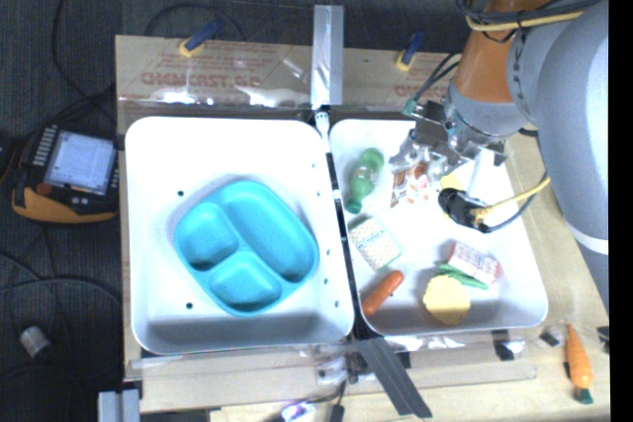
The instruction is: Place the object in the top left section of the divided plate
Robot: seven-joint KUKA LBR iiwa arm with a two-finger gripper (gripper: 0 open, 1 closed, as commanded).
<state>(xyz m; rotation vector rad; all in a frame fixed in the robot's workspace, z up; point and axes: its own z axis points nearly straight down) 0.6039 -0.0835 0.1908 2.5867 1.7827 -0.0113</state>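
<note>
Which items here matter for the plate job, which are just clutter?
Job:
- blue divided plate, left bin
- claw, over the right bin
- small red-and-white object right at the claw; grip unclear

Lying about, right bin:
- green bottle
- white patterned packet
- orange carrot
- yellow block
- red-and-white carton

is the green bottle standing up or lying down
Lying down: the green bottle rests lengthwise on the right bin's floor, by the divider between bins.

Beside the jaws lies a green plastic bottle (364,175). Below them are a white checked packet (374,242), an orange carrot-shaped toy (383,291) and a yellow block (446,299). The turquoise divided plastic plate (246,243) sits far left.
</note>
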